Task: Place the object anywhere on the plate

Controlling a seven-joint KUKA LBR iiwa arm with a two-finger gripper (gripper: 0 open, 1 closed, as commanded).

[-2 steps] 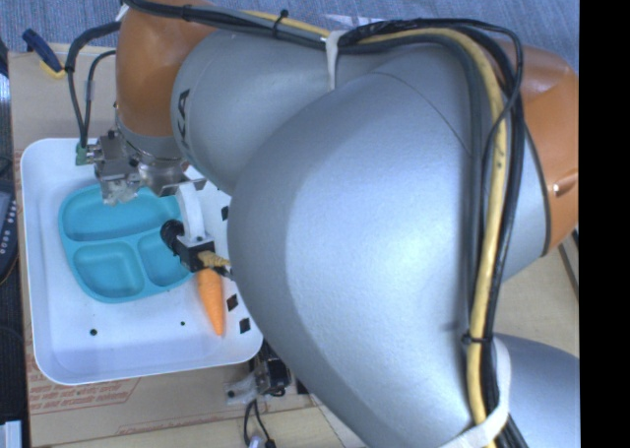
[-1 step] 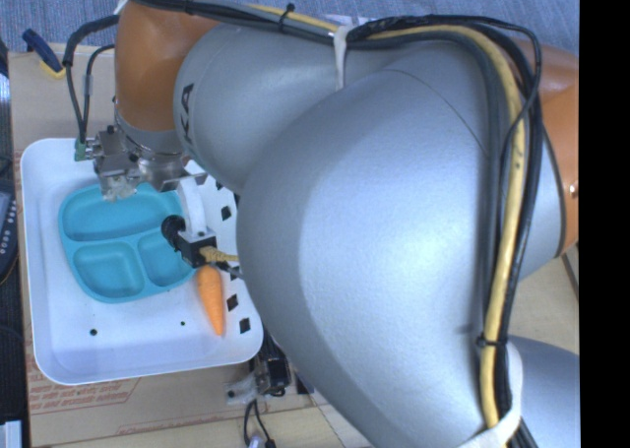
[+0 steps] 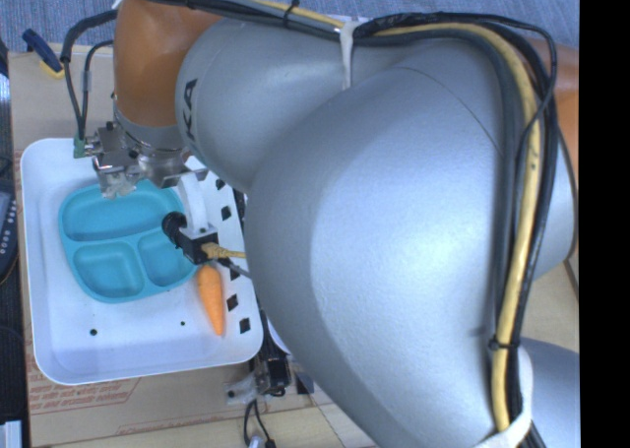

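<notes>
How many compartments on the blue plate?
3 on the blue plate: one large across the top, two smaller below, side by side. The gripper overhangs its upper rim.

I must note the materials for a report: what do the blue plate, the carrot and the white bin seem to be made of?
Plate: likely moulded plastic, smooth light blue with three compartments and soft sheen.
Carrot: probably a plastic or rubber toy, plain even orange; real cannot be ruled out.
Bin: apparently thin white plastic, smooth, with rounded rim and small dark holes.
</notes>
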